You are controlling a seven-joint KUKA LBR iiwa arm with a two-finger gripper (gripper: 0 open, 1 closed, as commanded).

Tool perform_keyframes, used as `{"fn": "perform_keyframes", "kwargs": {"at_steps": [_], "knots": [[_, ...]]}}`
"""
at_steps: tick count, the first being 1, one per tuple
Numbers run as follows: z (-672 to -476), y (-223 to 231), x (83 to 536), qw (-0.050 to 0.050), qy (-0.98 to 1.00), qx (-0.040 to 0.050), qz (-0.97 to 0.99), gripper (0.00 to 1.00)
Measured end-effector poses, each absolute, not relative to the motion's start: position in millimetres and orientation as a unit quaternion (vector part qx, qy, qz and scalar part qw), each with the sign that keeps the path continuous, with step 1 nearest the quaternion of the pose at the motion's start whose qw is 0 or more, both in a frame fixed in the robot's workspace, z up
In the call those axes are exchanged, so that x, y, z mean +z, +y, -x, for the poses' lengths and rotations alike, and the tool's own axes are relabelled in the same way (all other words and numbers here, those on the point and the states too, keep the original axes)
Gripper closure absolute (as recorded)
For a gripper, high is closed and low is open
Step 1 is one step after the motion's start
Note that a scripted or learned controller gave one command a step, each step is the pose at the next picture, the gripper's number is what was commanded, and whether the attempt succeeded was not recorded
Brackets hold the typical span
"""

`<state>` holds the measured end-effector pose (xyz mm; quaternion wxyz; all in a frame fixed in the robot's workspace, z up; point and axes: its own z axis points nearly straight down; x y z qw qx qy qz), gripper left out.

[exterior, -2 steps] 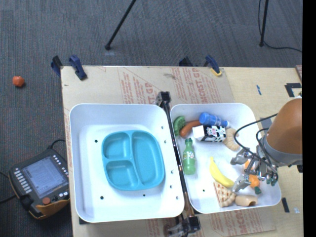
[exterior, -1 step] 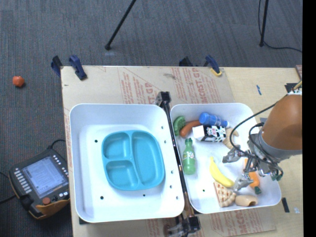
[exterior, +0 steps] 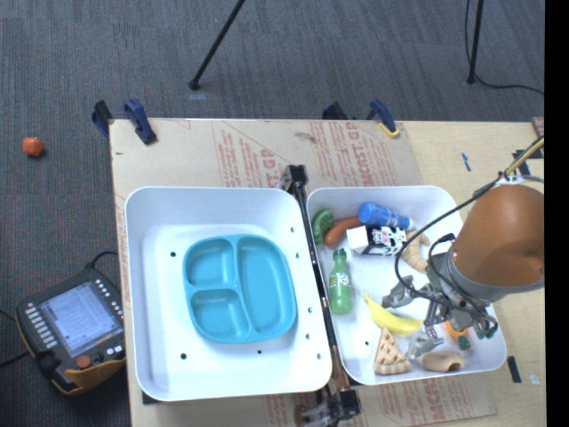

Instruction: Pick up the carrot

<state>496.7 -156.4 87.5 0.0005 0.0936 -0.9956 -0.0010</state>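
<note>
Pendant (exterior: 73, 327) is lying on the floor at lower left, screen up, closest to the lens. Small orange ball (exterior: 33, 146) is sitting on the carpet further back, well apart from the desk (exterior: 231, 154).

Left bin (exterior: 151, 229) is holding a blue tray (exterior: 240, 288) with three compartments, lying flat near the bin's centre.

Right bin (exterior: 356, 363) is holding the clutter. Along its left side: a green pepper (exterior: 321, 221) and a sausage (exterior: 339, 229) touching each other at top, a green bottle (exterior: 340, 281) lying below them. Blue bottle (exterior: 382, 215) is lying near the far wall, a black-and-white carton (exterior: 380, 238) just beside it. Banana (exterior: 392, 318) is lying mid-bin, a pizza slice (exterior: 389, 355) just below it, a tan piece (exterior: 442, 360) to the right of that.

Hand (exterior: 442, 320) is reaching down into the right bin's lower right area, the orange wrist band (exterior: 503, 235) above it. Fingers are looking spread apart, nothing between them. Carrot (exterior: 454, 332) is showing as a bit of orange just beside the fingertips, mostly hidden by the hand; contact cannot be told.
</note>
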Motion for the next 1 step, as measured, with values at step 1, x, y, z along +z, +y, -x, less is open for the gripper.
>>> {"fn": "perform_keyframes", "kwargs": {"at_steps": [1], "knots": [[-510.5, -138.4, 162.4, -0.002, -0.982, -0.0004, -0.187, 0.0]]}}
